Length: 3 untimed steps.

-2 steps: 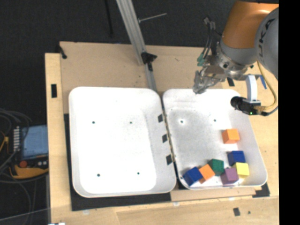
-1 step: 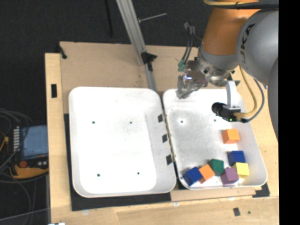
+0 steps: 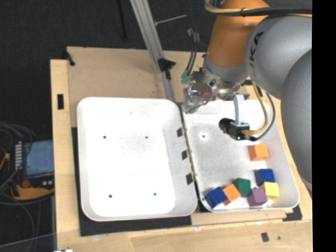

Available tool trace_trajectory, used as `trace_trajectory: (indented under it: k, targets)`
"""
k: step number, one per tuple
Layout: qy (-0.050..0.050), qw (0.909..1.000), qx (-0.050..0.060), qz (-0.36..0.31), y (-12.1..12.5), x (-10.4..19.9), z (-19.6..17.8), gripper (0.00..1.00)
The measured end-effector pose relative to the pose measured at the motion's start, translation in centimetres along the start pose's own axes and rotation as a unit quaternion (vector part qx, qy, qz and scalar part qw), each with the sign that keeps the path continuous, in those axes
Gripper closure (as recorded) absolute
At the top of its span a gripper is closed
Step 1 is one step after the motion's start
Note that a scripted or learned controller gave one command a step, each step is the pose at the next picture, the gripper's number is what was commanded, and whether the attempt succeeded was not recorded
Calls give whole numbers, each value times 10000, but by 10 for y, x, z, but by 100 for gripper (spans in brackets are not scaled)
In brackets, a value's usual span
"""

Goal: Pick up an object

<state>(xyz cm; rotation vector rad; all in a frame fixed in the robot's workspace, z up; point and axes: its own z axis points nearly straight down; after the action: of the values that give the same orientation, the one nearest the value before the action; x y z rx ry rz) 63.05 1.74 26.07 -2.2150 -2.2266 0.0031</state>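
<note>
Orange block (image 3: 258,151) in right bin (image 3: 210,156), jaws (image 3: 195,100) near far rim

The 2 bins (image 3: 131,156) look like smooth white plastic (faintly speckled). The surface (image 3: 60,140) is pale matt wood. The arm (image 3: 278,46) has a satin grey shell with a glossy orange band (image 3: 231,30). The blocks (image 3: 258,152) look matt.

Dark floor (image 3: 63,14) all around a light wooden bench (image 3: 60,83). A metal rail (image 3: 149,35) slants up from the bench's back. Off to the left there's a blue box (image 3: 39,159) with cables (image 3: 10,135) tangled on the floor.
</note>
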Motion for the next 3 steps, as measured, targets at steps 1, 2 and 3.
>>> trace_trajectory:
  k: [1, 2, 3]
  targets:
    - [5, 10000, 1, -5, 1, 46, 5, 100]
    - [-3, 10000, 6, 4, -4, 74, 21, 100]
    - [7, 10000, 3, 11, -6, 74, 19, 100]
